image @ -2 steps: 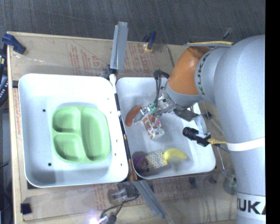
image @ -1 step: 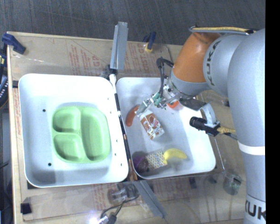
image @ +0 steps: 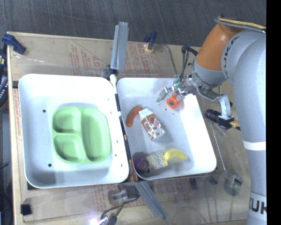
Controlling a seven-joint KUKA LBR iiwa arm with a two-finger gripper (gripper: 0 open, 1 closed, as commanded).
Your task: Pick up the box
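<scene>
The box point(image: 151, 124), a small white carton with red and orange print, lies near the middle of the right bin point(image: 203, 139). My gripper point(image: 167, 95) hangs over the bin's far part, up and to the right of the box and apart from it. A small orange piece point(image: 174, 102) sits right below the gripper; I cannot tell whether it belongs to the gripper or is a loose thing.
An orange-red sausage point(image: 132, 115) lies just left of the box. Along the near wall are a purple item point(image: 140, 161), a patterned packet point(image: 156, 159) and a yellow banana point(image: 176, 155). The left bin point(image: 30, 97) holds a green divided tray point(image: 81, 135).
</scene>
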